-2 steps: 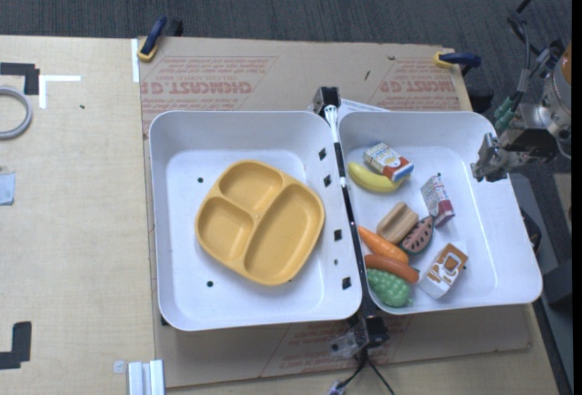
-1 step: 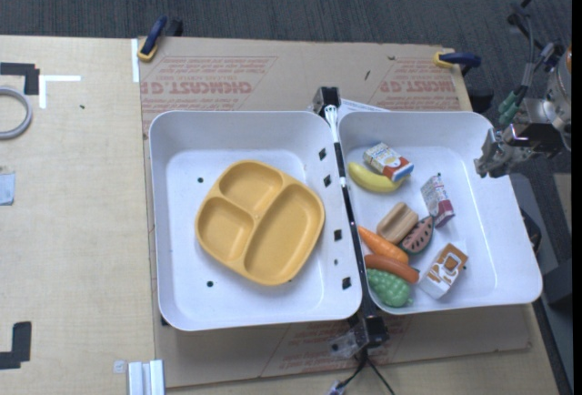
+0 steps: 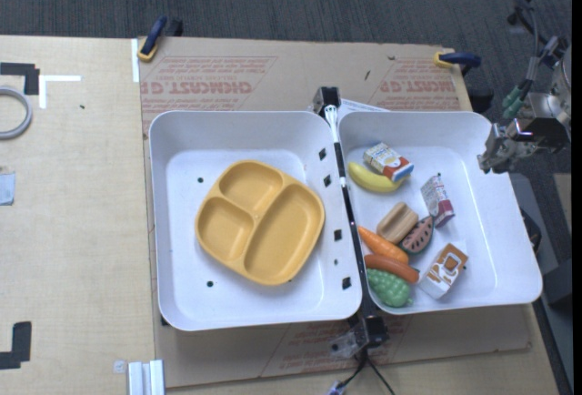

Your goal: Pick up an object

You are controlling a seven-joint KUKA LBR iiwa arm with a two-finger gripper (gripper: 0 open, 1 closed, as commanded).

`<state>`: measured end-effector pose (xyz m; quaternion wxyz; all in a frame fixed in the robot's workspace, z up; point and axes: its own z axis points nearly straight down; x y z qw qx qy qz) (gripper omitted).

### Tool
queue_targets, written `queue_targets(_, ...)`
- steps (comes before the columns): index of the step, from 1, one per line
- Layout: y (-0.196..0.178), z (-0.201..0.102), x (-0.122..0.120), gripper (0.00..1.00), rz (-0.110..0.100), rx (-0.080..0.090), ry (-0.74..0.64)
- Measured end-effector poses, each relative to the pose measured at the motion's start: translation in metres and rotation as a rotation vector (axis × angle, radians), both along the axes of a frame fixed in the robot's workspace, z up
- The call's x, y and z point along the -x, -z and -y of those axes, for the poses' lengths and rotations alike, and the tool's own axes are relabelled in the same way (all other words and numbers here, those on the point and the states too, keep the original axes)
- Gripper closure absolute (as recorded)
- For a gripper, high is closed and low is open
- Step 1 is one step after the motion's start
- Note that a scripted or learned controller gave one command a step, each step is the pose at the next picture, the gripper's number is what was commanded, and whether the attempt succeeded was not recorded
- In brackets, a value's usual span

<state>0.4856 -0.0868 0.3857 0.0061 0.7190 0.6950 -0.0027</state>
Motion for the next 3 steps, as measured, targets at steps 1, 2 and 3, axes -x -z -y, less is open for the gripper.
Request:
queue_targets(1,-0.009,0.0,-0.001,1.0,0.0,0.002,-0.003)
queue_targets(2,-0.019,0.0,-0.002,1.0,0.001,0.004,-0.006)
queue_targets(3,-0.028,0.0,-0.003,1.0,0.002,0.005,-0.009)
